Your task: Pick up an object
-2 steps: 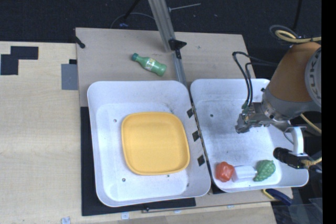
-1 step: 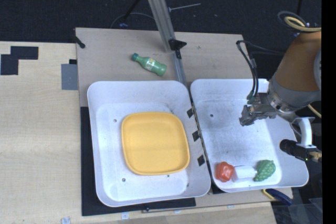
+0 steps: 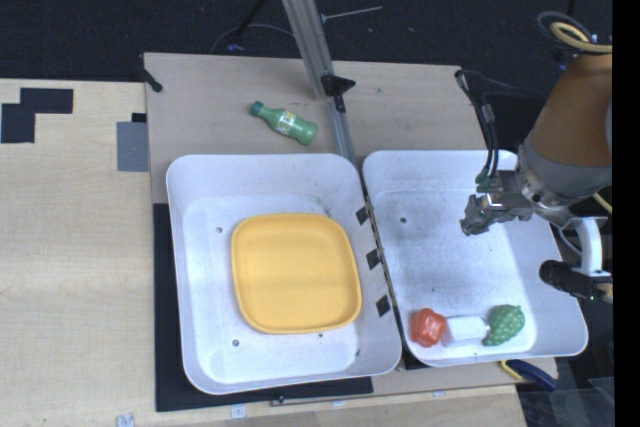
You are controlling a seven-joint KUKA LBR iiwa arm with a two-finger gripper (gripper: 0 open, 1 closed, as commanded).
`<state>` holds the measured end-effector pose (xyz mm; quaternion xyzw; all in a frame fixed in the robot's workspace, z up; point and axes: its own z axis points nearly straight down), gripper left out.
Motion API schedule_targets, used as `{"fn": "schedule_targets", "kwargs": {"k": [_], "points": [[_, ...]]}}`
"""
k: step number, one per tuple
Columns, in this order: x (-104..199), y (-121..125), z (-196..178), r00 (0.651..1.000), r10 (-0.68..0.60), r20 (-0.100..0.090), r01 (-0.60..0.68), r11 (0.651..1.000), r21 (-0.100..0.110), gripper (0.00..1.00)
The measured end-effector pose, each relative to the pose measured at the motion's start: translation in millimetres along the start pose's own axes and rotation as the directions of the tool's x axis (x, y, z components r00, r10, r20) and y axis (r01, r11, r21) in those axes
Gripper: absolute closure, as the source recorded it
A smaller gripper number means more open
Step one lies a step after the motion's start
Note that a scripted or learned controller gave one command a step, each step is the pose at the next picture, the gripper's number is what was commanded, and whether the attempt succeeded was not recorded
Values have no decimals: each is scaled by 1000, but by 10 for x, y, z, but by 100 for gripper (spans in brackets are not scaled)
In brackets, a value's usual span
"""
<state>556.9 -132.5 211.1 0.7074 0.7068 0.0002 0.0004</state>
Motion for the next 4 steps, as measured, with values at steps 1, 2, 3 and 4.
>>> {"fn": "schedule_targets", "kwargs": {"k": [1,2,3,4], "points": [[471,164,53,1000,-4,0,4,1000,2,100],[924,252,96,1000,-4,0,4,1000,2,100],[1440,421,106,1000,-4,-1,4,1000,2,100],[1875,568,55,1000,-3,0,3,1000,1,100]]}}
